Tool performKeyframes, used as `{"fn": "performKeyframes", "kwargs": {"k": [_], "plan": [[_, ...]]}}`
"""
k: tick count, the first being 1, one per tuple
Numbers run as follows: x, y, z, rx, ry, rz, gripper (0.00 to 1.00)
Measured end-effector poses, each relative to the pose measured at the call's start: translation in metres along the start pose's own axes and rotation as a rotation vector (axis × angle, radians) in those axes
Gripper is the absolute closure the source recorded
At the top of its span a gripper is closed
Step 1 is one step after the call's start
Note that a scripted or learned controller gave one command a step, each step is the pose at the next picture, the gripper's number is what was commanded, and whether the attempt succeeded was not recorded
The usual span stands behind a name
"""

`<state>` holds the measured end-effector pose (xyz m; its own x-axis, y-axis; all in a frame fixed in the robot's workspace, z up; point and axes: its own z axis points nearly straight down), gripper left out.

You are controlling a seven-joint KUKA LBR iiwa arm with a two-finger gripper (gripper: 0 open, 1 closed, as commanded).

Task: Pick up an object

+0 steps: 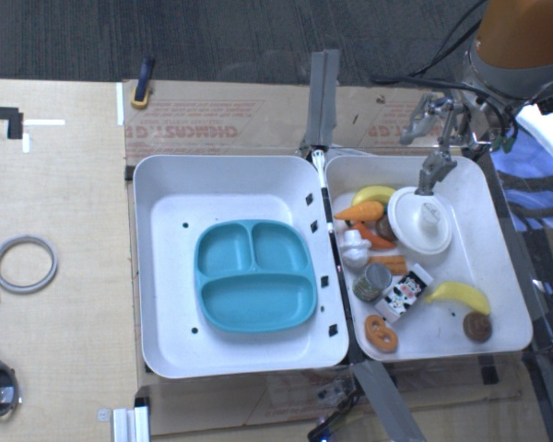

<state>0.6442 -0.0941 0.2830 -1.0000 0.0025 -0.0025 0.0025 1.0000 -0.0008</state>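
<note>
My hand (435, 168) is hanging over the far edge of the right bin (507, 247), and I cannot tell its opening. Below it, the banana (458, 295) is lying near the bin's front right, its long axis running left to right. Writing on the cardboard (212, 129) is appearing mirrored, unreadable.

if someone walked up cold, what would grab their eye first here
Most likely the blue divided tray, lying alone in the middle of the left bin. Next, the clutter in the right bin: a white round lid-like piece, two bananas, a carrot and a pretzel. The gripper hangs over that bin's far edge, below the arm's orange band.
</note>
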Motion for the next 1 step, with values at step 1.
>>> {"fn": "performKeyframes", "kwargs": {"k": [1], "plan": [[0.0445,0.0211,0.0914,0.000,0.001,0.002,0.00]]}}
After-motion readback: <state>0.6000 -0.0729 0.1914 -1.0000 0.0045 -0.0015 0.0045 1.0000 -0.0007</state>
